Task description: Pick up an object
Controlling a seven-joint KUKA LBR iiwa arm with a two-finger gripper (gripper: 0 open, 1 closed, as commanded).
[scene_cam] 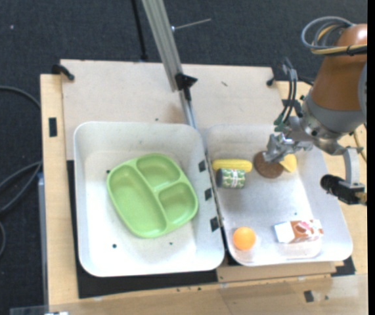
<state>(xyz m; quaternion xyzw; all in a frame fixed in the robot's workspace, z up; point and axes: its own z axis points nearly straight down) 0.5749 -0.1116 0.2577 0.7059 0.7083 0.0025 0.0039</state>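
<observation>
My gripper (276, 151) hangs low over the back of the right bin (318, 241), right above a brown round object (269, 167) with a yellow piece (289, 163) beside it. A corn cob (232, 165) and a green-labelled can (232, 178) lie at the bin's back left. An orange (243, 239) sits at the front left. A red and white packet (298, 231) rests at the front right. Nothing is visibly held.
The left bin (95, 241) holds a green divided plate (152, 194). A slanted metal pole (167, 44) rises from the bench behind the bins. The arm's grey and orange body (338, 84) looms over the right bin's back right corner.
</observation>
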